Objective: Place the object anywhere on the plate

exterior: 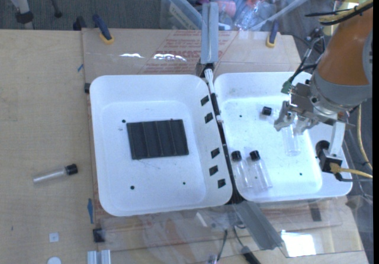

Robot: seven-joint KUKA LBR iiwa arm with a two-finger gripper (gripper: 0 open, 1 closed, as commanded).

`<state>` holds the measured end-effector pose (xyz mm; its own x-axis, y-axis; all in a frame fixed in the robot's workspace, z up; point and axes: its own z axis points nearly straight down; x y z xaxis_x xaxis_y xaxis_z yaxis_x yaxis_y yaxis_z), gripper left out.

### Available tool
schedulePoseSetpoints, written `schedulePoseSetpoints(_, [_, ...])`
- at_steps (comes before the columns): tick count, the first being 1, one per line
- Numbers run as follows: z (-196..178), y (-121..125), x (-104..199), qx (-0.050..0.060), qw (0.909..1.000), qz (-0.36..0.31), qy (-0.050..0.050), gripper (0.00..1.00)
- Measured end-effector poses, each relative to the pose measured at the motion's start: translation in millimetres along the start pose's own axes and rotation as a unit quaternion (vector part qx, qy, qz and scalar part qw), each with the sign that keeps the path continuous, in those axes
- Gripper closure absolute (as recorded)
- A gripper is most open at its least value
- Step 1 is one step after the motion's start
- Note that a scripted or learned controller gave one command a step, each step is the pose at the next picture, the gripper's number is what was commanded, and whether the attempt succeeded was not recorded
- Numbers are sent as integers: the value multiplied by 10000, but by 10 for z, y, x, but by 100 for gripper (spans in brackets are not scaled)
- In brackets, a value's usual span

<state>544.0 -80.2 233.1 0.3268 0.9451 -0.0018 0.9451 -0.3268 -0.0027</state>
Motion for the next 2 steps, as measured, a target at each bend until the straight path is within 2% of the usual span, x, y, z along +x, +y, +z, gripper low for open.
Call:
schedulePoseSetpoints(1, [498, -229, 867, 25, 9939, 1103, 3, 100])
schedulePoseSetpoints(2, [291, -140, 1796, -3, 9850, 1725, 3, 100])
